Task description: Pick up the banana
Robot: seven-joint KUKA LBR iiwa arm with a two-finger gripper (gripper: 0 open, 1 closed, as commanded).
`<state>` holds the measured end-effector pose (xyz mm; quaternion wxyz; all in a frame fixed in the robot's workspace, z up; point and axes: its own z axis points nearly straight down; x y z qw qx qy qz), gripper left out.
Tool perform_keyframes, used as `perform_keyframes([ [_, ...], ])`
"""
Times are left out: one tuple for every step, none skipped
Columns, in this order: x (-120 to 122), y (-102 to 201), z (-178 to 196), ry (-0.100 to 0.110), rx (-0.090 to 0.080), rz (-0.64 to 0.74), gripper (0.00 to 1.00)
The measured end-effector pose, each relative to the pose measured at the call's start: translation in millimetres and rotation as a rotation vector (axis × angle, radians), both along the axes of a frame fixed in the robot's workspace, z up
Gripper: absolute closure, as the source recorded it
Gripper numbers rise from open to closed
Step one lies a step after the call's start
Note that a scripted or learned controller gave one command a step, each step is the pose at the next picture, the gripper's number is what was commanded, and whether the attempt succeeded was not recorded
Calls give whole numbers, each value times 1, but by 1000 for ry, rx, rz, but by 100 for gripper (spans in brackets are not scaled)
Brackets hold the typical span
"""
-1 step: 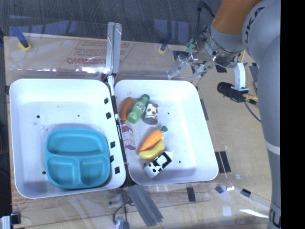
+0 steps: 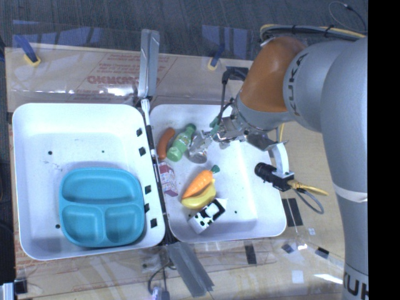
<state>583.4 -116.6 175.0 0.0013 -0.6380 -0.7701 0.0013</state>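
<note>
- The banana [image 2: 199,197] lies in the right bin [image 2: 265,224], near its middle and towards the front wall, with a toy carrot [image 2: 200,181] resting against its upper side.
- A small black-and-white block [image 2: 207,215] sits just in front of the banana, touching or almost touching it.
- The tool [image 2: 201,147] hangs over the back part of the right bin, next to a green bottle [image 2: 180,143]; whether it is open or closed cannot be told from this view.
- An orange-red piece [image 2: 165,141] lies just left of the bottle, close to the divider.
- The tool stands well apart from the banana.
- The left bin [image 2: 37,136] holds a blue sectioned tray [image 2: 100,207] near its front.
- Both bins rest on the worktop [image 2: 312,230].
</note>
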Motion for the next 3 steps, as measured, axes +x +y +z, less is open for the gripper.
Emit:
perform_keyframes([
  [-66, 5, -56, -16, -4, 315, 0],
  [-105, 17, -83, -7, -1, 287, 0],
  [-106, -10, -69, -4, 1, 297, 0],
])
